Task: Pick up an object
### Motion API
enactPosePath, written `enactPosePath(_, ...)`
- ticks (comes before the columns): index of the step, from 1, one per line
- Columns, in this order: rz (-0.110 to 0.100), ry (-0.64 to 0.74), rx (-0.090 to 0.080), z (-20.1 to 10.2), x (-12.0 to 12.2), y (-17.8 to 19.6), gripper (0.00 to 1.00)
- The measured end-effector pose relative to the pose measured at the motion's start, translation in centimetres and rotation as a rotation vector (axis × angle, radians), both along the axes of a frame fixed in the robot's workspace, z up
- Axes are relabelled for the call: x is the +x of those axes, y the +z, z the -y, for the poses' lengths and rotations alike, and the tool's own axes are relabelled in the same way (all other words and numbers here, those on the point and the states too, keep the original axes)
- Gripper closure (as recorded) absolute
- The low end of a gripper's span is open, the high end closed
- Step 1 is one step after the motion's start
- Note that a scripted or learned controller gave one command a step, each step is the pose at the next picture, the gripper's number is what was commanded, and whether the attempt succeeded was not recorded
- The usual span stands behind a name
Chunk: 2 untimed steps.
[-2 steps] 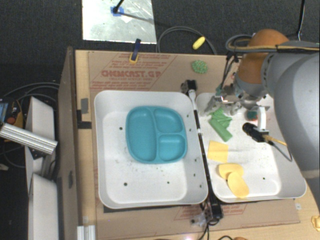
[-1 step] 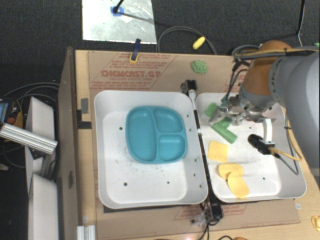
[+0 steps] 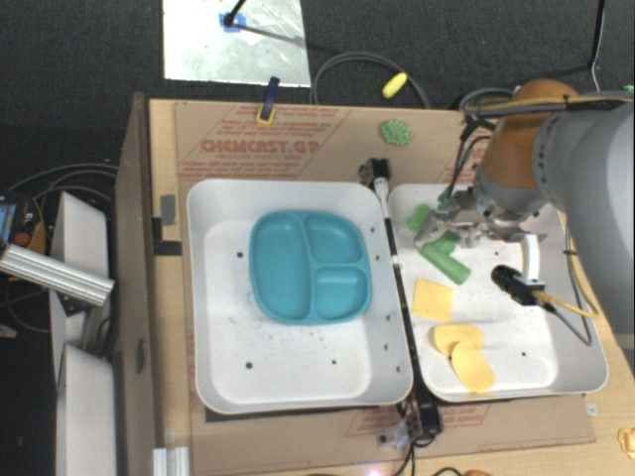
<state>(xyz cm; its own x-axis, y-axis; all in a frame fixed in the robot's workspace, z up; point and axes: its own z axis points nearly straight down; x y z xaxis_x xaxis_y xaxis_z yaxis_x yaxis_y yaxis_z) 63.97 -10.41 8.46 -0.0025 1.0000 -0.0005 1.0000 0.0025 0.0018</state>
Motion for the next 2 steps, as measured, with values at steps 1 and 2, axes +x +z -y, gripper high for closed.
enactPosePath(1,0.003,0.002,0.0,-0.01,0.11,1.14,1.0)
enactPosePath(2,0.002,0.002,0.0,-0.01,0.09,1.09,0.0)
